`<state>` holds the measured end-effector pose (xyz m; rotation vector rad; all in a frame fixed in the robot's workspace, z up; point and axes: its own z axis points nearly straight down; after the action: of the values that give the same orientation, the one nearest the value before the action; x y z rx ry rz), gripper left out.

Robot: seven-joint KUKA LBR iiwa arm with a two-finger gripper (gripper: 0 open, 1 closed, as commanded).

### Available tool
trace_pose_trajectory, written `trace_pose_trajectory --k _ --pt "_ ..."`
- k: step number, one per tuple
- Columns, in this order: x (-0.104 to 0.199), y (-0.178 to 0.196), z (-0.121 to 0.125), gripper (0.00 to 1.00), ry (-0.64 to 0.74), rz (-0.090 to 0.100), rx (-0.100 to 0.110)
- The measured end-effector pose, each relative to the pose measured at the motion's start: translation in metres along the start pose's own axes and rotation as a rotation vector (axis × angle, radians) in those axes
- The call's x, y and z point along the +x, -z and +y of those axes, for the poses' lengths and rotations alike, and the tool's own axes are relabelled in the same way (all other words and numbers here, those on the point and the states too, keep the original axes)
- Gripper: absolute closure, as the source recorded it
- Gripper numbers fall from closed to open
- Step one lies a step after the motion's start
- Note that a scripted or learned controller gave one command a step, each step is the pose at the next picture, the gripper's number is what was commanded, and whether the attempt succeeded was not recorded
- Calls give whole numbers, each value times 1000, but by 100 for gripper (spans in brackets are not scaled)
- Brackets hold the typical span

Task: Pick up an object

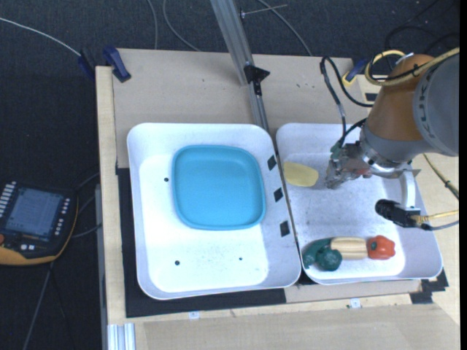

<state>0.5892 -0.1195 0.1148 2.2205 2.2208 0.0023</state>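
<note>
Wooden bench [219,79] with two white bins, yellow piece [300,174] in right bin [423,257] near its left wall, gripper [337,175] just beside it, finger state unclear, green [322,256], tan [349,248] and red [380,248] items along front wall, blue tray [219,187] in left bin [146,195].

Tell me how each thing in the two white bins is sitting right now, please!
Blue plate: lying flat, right way up, in the left bin.
Yellow piece: lying flat in the right bin, by its left wall, beside the gripper.
Green toy: lying at the right bin's near edge.
Tan stick: lying on its side between the green toy and the red toy.
Red toy: resting at the stick's right end.
</note>
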Motion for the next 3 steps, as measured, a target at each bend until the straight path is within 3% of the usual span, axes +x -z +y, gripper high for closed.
trace_pose_trajectory --k 3 --pt "5 157 0 100 0 -1 -3"
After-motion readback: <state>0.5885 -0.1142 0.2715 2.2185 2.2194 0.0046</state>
